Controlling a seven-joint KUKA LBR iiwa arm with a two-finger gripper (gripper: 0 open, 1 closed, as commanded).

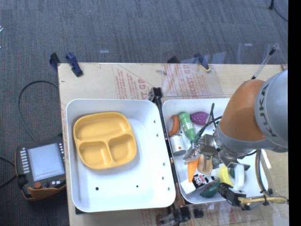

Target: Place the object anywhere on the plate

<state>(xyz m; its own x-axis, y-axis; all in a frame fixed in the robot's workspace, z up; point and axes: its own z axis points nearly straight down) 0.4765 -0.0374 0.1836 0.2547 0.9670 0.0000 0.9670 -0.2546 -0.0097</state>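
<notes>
Grey carpet surrounding desk. Left bin holding yellow three-compartment plate, lying bare. Right bin holding clutter: orange sausage, green bottle, purple piece, silver can, carrot. Gripper hanging over clutter; arm hiding rest. Cannot tell finger state or which object is meant.
</notes>
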